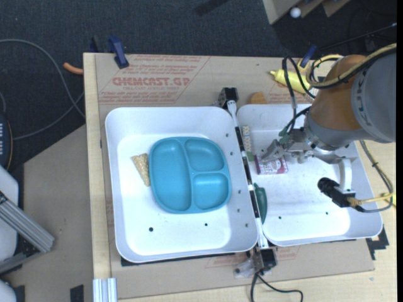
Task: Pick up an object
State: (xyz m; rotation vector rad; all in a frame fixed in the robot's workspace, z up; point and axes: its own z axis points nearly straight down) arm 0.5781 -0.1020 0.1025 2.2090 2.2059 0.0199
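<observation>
Evidently nothing is lifted yet: my gripper point(272, 154) hangs over the pink packet point(272, 166) near the right bin's point(315, 228) left edge, grasp unclear.

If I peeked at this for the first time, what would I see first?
Your eye lands on the big blue divided plate in the middle of the left bin, with a tan sponge-like piece tucked at its left edge. Next you notice the grey and orange arm reaching into the right bin, its gripper low over a small pink-and-white packet.
</observation>
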